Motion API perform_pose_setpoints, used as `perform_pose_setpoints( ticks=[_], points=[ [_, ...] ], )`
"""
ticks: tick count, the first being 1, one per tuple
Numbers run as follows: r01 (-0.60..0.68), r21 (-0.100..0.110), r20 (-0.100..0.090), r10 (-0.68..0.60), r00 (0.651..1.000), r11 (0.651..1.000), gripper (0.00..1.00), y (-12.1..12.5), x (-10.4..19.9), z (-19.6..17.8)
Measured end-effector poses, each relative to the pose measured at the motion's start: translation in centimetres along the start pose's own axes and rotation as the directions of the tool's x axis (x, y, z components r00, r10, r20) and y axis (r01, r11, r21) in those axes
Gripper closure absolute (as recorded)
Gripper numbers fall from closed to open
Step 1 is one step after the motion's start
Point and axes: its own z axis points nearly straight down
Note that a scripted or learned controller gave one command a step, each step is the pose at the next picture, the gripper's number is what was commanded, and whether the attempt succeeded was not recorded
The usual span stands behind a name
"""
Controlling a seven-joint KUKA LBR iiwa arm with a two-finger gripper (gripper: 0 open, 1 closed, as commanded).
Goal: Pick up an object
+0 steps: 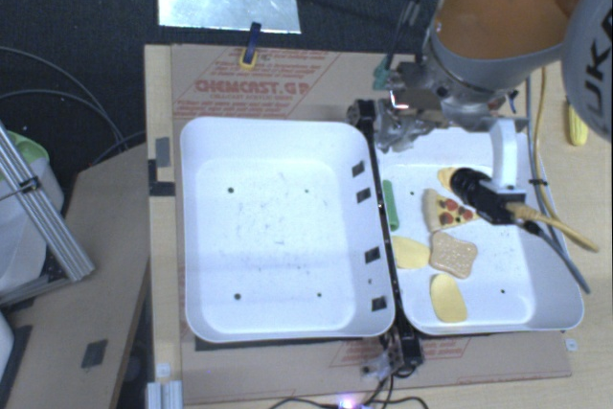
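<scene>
- Camera view: the gripper [395, 131] is seen at the upper centre-right of the frame. It is over the upper left corner of the right bin [560, 297], close to the seam shared with the left bin [268, 225].
- Whether the gripper is spread or pressed together cannot be told, as its tip is blurred and partly lost against the white bin wall.
- Nothing is seen held in it, so the pick is judged not yet made.
- The things that could be picked are all found in the right bin, from the centre-right to the lower right of the frame.
- A green stick [390, 204] is laid along that bin's left wall, and a pizza slice [445, 208] is set near it on the right.
- A small yellow piece [446, 177] is seen just above the slice.
- Lower down, a pale yellow disc [411, 253] is placed beside a toast-like cracker [452, 254]. The two are touching or slightly overlapped.
- A yellow oval [447, 298] is placed just below the cracker.
- The green stick is judged the nearest thing to the gripper, just below it in the frame. The others are set farther toward the lower right.
- What is left, as judged: a target is to be settled on, and the gripper is to be lowered over it, closed on it and raised clear of the bin floor. Practically the whole task is outstanding.
</scene>
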Motion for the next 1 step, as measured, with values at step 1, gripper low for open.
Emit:
perform_pose_setpoints(
  ticks=[1],
  points=[
    [0.009, 0.000, -0.001, -0.009, 1.000, 1.000, 1.00, 4.18, 4.14, -2.09]
  ],
)
